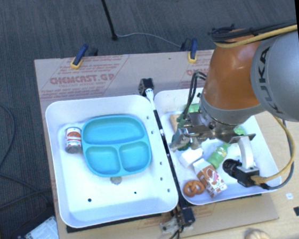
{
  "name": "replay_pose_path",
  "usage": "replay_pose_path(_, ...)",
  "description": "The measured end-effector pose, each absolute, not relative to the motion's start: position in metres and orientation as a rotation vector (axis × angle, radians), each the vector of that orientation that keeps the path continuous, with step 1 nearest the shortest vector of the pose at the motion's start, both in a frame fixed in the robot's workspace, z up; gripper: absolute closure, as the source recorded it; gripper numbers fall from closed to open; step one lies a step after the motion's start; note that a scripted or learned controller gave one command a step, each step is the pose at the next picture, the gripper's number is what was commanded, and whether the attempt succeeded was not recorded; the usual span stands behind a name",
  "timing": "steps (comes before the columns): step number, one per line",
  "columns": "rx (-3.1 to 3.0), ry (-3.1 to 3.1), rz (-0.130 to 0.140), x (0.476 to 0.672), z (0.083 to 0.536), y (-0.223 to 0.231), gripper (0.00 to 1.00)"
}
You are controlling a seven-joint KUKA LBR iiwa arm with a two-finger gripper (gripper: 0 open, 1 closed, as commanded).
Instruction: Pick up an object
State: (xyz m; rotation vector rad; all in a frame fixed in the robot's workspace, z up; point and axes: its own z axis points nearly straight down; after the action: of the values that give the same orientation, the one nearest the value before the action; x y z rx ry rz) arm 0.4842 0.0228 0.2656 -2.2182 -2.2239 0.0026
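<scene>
Claw [182, 137]: down low over the right bin's clutter, and whether it grips anything, nobody can tell from up here.
Right bin [267, 157]: white box, green bottle [217, 157], red carton [213, 181], pretzel [193, 187].
Left bin [64, 169]: blue divided tray [116, 144], small can [73, 139] beside it.
</scene>
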Motion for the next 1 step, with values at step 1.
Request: replay_pose_path(1, -2.218, -2.224, 0.004, 0.4845, 0.275, 0.0228, 1.0)
